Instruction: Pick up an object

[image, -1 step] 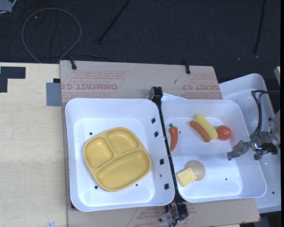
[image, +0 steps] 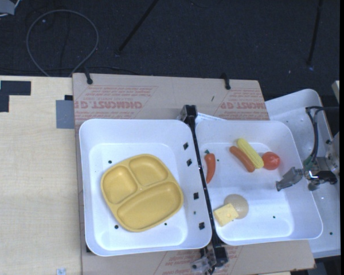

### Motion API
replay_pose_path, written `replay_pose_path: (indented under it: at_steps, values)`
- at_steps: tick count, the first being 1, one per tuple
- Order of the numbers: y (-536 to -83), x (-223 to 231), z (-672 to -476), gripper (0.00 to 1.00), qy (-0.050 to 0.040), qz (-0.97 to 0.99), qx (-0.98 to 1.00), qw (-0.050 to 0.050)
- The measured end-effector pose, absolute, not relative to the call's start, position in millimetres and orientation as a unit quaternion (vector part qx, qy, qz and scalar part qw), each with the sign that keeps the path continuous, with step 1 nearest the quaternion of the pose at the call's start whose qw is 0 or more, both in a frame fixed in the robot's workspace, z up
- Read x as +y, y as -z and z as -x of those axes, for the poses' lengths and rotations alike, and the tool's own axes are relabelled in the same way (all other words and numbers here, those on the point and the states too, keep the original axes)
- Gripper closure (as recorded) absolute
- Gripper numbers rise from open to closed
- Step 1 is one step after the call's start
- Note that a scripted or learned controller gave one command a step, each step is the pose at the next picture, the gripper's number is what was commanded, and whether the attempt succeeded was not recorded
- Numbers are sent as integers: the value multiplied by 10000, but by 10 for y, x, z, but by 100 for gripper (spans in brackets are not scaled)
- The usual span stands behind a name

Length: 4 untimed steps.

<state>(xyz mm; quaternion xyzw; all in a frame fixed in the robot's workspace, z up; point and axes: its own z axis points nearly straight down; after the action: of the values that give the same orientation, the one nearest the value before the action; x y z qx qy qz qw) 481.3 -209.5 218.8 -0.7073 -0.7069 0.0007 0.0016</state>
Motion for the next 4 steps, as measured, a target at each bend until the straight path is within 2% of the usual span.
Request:
replay_pose_path:
  at_steps: [1,2,3,4]
  values:
    - [-1555,-2039,-4821,0,-16,7071,-7071,44]
    - [-1006,-1999,-4909,0,-13,7073,-7069,40]
    - [-871,-1988,-4909,0,-6,7077,-7065,20]
    - [-978,-1997,-4911,100,-3,7089,-7054,19]
